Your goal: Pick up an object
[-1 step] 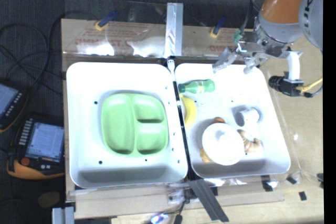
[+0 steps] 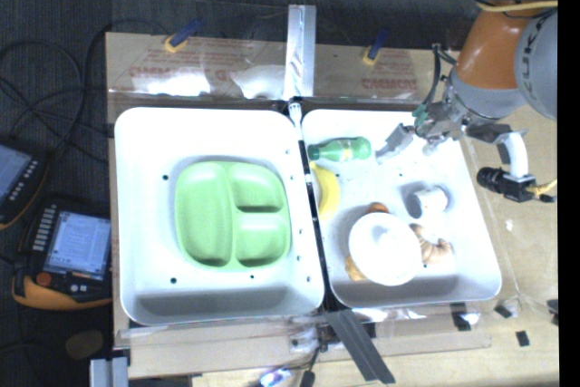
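Overhead view of the table (image 2: 127,50), w/ two shallow white bins side by side. We see the left bin (image 2: 145,195) holding a light-green divided tray (image 2: 234,213), which lies flat at about the bin's centre. The right bin (image 2: 471,249) holds the loose objects: a green bottle (image 2: 340,149) lying on its side near the far left corner, cap end toward the divider; a yellow banana (image 2: 327,193) just near of it, along the bin's left wall; a white round lid or bowl (image 2: 387,249) near the bin's centre-front; an orange-brown item (image 2: 433,251) touching that white piece on its right, partly hidden by it, so we cannot tell what it is; and a small white cup-like object (image 2: 428,199) on its side, right of centre, apart from the rest. The arm (image 2: 503,50), grey w/ an orange band, enters from the right, far side. Its end effector (image 2: 399,140) hangs over the far part of the right bin, just right of the green bottle, tilted toward the left. We see nothing between its fingers; at this resolution we cannot tell whether they are apart or together. Outside the bins: clear plastic sheeting (image 2: 208,77) w/ blue clips on the table's far edge, and a handheld pendant w/ a screen (image 2: 68,245) left of the table.
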Robot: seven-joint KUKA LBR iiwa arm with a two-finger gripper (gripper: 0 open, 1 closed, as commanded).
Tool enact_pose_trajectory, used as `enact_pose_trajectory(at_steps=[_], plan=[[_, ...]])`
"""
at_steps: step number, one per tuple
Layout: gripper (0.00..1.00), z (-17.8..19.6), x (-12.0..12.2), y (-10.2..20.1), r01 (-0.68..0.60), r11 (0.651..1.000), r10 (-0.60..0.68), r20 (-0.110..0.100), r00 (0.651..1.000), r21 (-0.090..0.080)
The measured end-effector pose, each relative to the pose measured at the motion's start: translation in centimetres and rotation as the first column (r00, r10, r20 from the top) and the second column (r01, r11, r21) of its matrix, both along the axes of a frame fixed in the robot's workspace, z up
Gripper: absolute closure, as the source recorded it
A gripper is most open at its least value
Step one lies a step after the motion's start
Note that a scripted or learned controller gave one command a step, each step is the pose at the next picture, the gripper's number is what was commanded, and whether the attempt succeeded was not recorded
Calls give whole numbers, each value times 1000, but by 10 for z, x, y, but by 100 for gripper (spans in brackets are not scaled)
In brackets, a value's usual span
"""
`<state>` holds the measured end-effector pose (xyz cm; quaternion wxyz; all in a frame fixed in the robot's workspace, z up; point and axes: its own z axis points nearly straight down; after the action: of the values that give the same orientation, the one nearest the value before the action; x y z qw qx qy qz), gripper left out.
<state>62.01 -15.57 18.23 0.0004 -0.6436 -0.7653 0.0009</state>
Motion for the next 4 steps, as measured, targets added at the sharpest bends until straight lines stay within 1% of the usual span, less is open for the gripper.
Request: enact_pose_trajectory(at_steps=[1, 2, 3, 4], plan=[[0, -93, -4, 51, -80, 997, 80, 13, 997, -4], [0, -92, -69, 50, -382, 924, 382, 15, 924, -8], [0, -92, 48, 43, -324, 946, 324, -4, 946, 3], [100, -84, 46, 37, -322, 947, 322, -10, 947, -3]])
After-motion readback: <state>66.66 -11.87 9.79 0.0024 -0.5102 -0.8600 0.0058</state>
